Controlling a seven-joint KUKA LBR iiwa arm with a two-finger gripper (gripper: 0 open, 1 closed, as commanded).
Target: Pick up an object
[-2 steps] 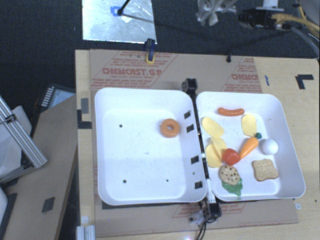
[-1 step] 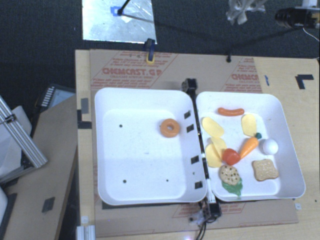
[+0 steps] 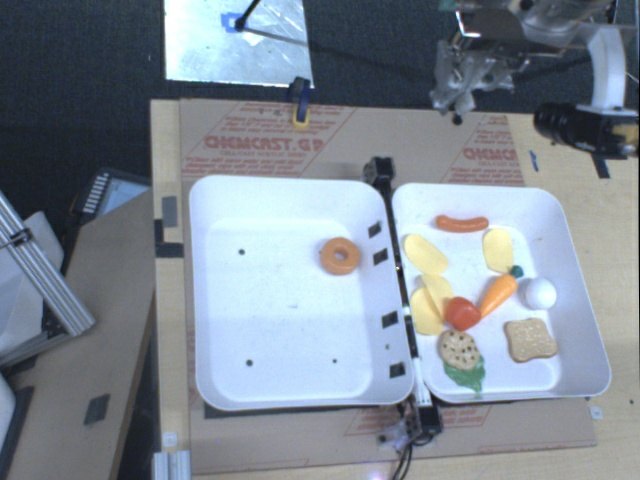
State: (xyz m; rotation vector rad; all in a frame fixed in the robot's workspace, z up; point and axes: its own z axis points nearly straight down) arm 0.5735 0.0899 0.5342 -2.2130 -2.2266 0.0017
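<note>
Nearest in the right bin (image 3: 575, 268), a cookie (image 3: 458, 347) is lying on a green leaf (image 3: 468, 373). A slice of toast (image 3: 529, 339) is sitting to its right. A little farther back, a red tomato (image 3: 461, 313) is touching a yellow chip (image 3: 426, 308). An orange carrot (image 3: 498, 292) is lying tilted beside the tomato, and a white egg (image 3: 540, 293) is sitting just right of the carrot. Farther still, two more yellow chips (image 3: 427, 255) (image 3: 498, 250) are lying apart. A sausage (image 3: 461, 224) is lying at the far side of this bin.

In the left bin (image 3: 230, 368), an orange donut (image 3: 340, 256) is sitting alone, near the middle wall.

The counter (image 3: 260, 138) is carrying both bins. Far back, the end effector (image 3: 455, 103) is hanging above the counter, past the right bin. It is holding nothing, and I cannot tell how far open it is.
</note>
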